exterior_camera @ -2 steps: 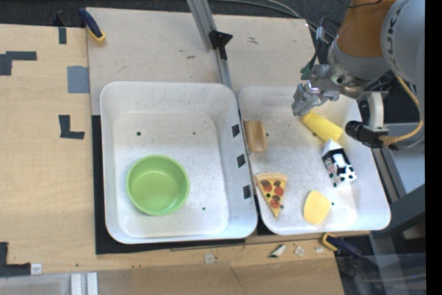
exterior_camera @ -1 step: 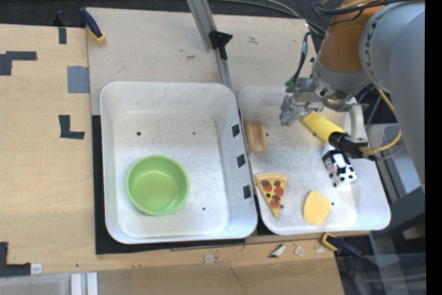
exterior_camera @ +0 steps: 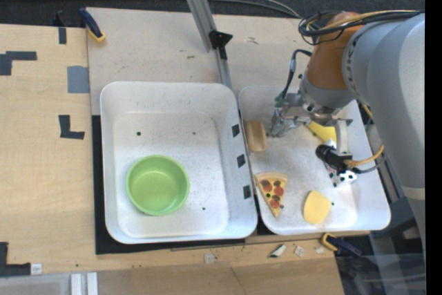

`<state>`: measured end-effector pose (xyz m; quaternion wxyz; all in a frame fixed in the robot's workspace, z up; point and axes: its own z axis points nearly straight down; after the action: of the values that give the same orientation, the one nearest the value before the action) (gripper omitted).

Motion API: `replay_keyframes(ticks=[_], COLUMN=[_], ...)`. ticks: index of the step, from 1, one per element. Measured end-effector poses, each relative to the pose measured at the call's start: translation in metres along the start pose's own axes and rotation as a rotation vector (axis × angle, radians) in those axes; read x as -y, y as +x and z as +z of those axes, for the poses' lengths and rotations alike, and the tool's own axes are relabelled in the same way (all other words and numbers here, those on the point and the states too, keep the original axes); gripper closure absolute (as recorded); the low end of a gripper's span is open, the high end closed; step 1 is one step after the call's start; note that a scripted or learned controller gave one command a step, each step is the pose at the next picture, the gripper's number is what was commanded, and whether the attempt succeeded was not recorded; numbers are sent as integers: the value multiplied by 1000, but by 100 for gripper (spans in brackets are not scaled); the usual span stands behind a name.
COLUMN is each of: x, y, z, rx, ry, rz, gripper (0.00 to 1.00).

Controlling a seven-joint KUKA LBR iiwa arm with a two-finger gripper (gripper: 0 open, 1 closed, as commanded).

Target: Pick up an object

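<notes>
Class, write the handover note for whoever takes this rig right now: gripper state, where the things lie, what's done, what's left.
Gripper: low in the right bin, near the wooden block; grip state unclear, nothing seen held.
Right bin: block at its left wall, pizza slice and yellow piece near the front, another yellow thing partly under the arm.
Left bin: green bowl.
Done: no pick evident.
Left: grasp and lift one object.
</notes>
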<state>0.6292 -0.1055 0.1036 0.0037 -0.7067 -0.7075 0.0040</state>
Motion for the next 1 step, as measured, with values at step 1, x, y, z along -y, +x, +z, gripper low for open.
replay_keyframes(ticks=[1], x=[0], y=[0], z=[15], rx=[0], ry=[-6], rz=[0], gripper=[0])
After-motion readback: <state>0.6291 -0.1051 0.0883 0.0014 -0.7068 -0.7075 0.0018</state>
